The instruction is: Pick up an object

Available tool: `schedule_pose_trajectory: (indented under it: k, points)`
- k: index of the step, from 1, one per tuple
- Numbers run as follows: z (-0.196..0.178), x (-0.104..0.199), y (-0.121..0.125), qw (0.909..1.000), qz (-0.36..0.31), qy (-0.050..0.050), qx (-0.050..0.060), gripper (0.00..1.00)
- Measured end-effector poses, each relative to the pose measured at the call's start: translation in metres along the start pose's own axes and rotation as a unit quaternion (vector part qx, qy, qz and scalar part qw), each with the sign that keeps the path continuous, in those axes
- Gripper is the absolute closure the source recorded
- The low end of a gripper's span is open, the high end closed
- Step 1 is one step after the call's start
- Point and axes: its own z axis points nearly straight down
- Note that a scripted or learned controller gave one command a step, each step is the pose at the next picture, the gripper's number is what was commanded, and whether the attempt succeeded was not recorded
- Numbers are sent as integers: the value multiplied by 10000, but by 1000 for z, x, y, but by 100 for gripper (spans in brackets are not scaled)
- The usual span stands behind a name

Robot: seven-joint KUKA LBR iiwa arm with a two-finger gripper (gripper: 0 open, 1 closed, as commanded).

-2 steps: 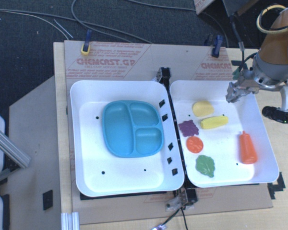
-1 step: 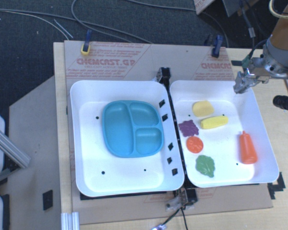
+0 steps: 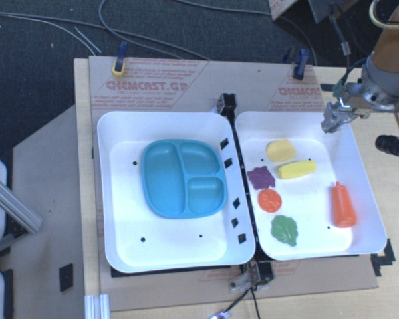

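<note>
Brown board desk [image 3: 153,82] carries two shallow white bins. Hand [image 3: 332,119] hovers over the far rim of the right white bin [image 3: 366,178], nothing between its fingers; grip state unclear. Just below it: yellow plastic lump [image 3: 280,149], yellow banana-shaped piece [image 3: 296,170]. Further down: purple grape cluster [image 3: 261,177], orange bottle [image 3: 343,205]. Blue divided plastic tray [image 3: 184,177] sits well left.

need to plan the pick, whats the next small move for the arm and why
Probably bring the gripper inward and down toward the yellow piece near the back of the right bin. The gripper sits over that bin's far rim with nothing seen between its fingers, and that piece looks like the closest of the six toy foods lying apart on the bin floor.
</note>
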Motion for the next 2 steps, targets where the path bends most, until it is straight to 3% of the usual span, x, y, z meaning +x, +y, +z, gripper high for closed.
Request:
schedule_pose_trajectory:
  k: [2]
  points:
    - [-21, 108, -17, 10000, -23, 15, 1, 100]
